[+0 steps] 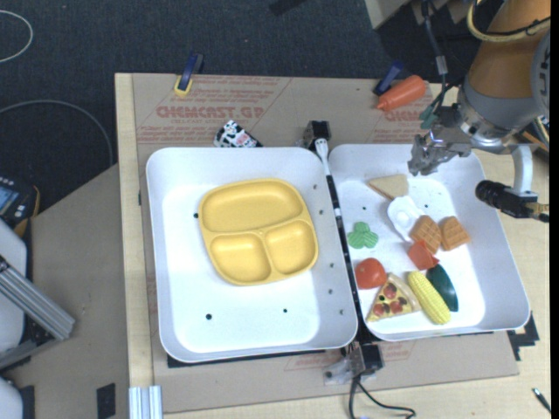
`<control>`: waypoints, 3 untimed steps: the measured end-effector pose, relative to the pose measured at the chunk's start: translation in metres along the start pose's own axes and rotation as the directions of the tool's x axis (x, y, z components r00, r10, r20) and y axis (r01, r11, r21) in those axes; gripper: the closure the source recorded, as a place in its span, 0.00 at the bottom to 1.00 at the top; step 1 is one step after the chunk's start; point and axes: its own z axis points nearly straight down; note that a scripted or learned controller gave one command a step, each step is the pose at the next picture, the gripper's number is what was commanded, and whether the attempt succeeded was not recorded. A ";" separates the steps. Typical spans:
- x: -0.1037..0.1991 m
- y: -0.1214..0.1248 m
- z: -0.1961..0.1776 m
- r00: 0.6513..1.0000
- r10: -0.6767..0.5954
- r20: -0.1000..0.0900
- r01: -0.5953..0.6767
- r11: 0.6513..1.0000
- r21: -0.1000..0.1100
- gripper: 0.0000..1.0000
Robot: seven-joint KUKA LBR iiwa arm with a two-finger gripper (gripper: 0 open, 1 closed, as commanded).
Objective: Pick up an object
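Observation:
My gripper (pixel 425 162) hangs over the far edge of the right bin (pixel 498 273), above and just right of a tan wedge of bread (pixel 388 186). Nothing shows between its fingers. Below it the bin holds a white piece (pixel 403 214), two brown waffle-like pieces (pixel 439 233), a small red piece (pixel 421 255), a green clover shape (pixel 361 235), a red tomato (pixel 369 272), a pizza slice (pixel 391 299), a corn cob (pixel 428 296) and a dark green vegetable (pixel 442 286).
The left bin (pixel 175 304) holds a yellow divided plate (pixel 256 230). A carrot toy (pixel 402 93) and a black-and-white object (pixel 234 135) lie on the board beyond the bins. Clamps sit along the board's edges.

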 end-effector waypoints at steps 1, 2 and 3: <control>0.035 -0.031 -0.005 1.000 0.000 0.000 0.000 1.000 0.000 1.00; 0.049 -0.035 -0.018 1.000 0.000 0.002 0.000 1.000 -0.006 1.00; 0.054 -0.025 -0.016 1.000 0.001 0.003 -0.001 1.000 -0.007 1.00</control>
